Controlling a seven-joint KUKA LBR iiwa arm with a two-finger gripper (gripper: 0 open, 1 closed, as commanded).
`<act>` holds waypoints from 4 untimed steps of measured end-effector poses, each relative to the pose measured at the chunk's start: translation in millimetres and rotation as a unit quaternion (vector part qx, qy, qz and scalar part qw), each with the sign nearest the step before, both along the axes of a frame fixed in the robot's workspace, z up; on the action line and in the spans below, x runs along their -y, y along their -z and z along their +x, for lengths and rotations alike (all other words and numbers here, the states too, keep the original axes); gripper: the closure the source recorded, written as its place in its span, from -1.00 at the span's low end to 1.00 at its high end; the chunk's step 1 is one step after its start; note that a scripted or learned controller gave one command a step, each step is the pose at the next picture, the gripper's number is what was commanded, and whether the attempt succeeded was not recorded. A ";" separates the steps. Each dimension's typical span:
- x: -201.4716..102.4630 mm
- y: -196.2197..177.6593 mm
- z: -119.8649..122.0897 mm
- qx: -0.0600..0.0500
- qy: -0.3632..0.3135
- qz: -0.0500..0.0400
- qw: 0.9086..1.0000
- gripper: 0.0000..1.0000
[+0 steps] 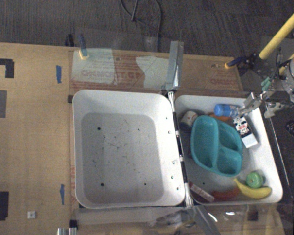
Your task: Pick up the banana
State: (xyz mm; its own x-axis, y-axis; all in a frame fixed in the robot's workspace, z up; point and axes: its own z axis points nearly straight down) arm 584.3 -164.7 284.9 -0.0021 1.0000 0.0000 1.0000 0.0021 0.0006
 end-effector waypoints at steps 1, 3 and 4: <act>-1.0 -83.9 21.8 0.002 -0.070 -0.001 0.998 -1.00; -19.2 19.4 -104.8 0.000 -0.052 0.000 0.999 -1.00; -70.5 180.1 -105.1 0.000 -0.155 0.000 0.988 -1.00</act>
State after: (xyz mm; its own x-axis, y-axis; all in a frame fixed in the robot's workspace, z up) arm 479.2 -94.3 104.8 -0.3089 0.9511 0.0007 0.9511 0.3089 0.0004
